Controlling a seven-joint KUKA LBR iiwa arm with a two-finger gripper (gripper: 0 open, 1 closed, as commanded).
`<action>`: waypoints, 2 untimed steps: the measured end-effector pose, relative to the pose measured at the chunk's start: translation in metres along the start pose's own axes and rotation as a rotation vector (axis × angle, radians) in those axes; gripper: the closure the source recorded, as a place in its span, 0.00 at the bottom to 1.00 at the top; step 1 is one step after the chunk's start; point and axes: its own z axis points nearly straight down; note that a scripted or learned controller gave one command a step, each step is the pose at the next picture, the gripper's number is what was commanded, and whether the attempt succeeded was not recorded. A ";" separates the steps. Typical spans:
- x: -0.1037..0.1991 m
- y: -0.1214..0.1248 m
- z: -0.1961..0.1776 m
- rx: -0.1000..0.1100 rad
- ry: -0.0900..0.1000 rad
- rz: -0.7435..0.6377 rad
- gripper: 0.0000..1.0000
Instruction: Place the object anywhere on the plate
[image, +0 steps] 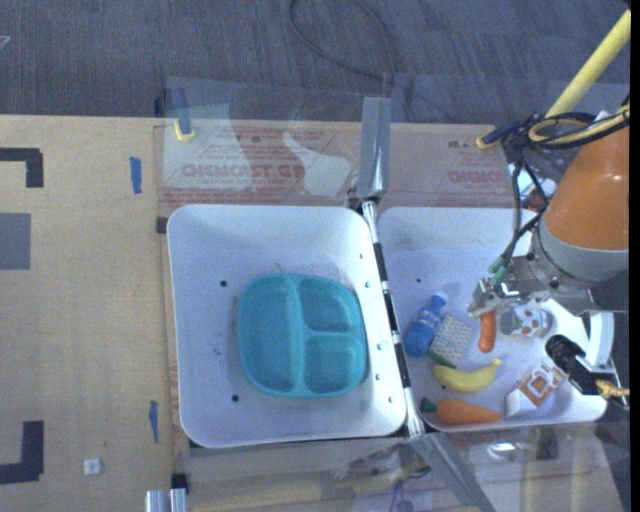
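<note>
Two shallow white bins sit side by side on the worktop (80, 300). At the middle of the left bin (200, 250) lies a teal plate (300, 335) with three compartments, one long one on its left and two smaller ones on its right. The right bin (420, 240) carries a cluster of small things near its near edge: a blue bottle (425, 324) just beside the divider, a pale speckled sponge-like piece (452, 338) touching it on the right, a yellow banana (468, 376) nearer still, and an orange carrot (466, 410) by the near rim. A small orange-red object (487, 333) stands upright just right of the speckled piece, with a round white-and-grey item (527, 322) beside it and a white box with orange markings (540, 385) further toward the near right corner.

The grey arm with its orange band (590, 200) reaches in from the right, and the hand (497, 293) hangs low over the right bin, directly above the top of the orange-red object. Whether its fingers are wide, narrow or closed on anything cannot be told from this angle. All the loose things lie in the right bin, well apart from the plate
</note>
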 end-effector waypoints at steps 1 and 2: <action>0.064 0.026 0.017 0.002 0.001 -0.142 1.00; 0.126 0.001 0.017 0.003 0.001 -0.282 1.00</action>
